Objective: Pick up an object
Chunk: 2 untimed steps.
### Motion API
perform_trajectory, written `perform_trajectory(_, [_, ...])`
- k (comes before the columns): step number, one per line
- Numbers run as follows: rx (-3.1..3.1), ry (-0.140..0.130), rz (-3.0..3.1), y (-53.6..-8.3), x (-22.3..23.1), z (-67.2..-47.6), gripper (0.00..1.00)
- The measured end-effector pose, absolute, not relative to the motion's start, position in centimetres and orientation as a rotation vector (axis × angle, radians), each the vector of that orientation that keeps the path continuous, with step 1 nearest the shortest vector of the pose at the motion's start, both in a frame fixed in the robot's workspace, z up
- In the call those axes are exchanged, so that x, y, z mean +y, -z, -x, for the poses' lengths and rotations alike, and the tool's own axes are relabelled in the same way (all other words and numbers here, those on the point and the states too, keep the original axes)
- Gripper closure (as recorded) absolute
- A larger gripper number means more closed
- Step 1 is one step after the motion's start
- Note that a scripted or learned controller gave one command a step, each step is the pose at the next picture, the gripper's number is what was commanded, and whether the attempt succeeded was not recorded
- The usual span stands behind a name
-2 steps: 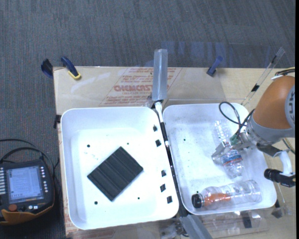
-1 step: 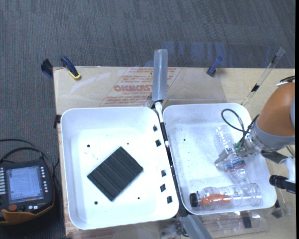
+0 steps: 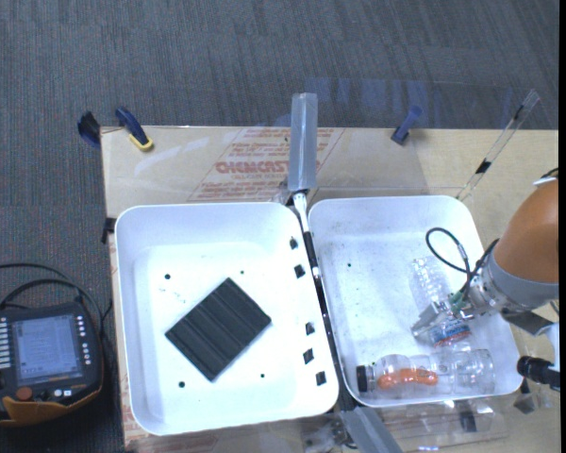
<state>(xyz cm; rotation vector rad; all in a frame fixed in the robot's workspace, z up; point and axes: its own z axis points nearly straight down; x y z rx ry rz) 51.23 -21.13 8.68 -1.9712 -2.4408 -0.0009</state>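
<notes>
Grey carpet surrounds the desk (image 3: 377,159); the gripper (image 3: 441,321) is down in the right white bin (image 3: 358,225) above a clear plastic bottle (image 3: 424,374), finger state unreadable.

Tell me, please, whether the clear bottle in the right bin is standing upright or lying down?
Lying down. The clear bottle rests on its side along the right bin's near wall, black cap pointing left.
</notes>
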Motion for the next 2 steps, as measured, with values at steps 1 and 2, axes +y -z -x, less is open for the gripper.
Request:
perform_trajectory(1, [-2.431,0.001,1.978,-9.5,-21.2,-51.2,1.0])
perform_trajectory(2, [-2.221,-0.02,2.202,-16.1,-17.6,-63.8,1.0])
